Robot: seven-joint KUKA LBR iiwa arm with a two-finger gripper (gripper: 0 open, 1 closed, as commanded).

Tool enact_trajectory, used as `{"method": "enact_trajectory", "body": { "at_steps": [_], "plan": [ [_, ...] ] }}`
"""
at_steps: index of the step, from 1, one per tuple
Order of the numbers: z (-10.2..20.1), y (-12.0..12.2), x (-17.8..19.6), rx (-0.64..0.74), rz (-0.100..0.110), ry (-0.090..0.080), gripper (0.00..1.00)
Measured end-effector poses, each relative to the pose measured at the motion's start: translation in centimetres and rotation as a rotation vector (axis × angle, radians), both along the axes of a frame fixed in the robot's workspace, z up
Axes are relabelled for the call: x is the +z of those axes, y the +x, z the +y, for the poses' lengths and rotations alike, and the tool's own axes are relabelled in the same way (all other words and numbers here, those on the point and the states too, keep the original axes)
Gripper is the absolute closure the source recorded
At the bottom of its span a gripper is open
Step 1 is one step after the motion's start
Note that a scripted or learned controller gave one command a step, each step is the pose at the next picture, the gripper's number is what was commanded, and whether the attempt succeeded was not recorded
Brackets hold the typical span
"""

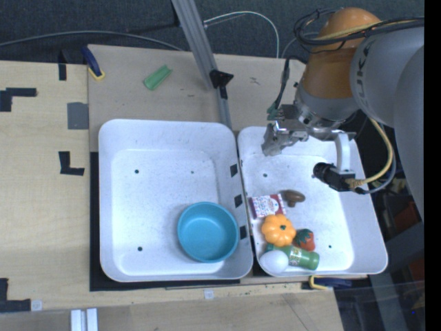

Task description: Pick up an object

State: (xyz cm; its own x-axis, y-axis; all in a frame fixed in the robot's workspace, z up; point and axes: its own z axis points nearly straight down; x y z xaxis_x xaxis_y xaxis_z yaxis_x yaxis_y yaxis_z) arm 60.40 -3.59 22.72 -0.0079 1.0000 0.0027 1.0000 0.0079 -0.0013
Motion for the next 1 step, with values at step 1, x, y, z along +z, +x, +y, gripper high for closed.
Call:
{"method": "enact_trajectory", "body": {
  "at_steps": [1],
  "plan": [
    [5.88,-1.07,-0.91,-0.001,0.002,-0.001,1.00]
  ]
}}
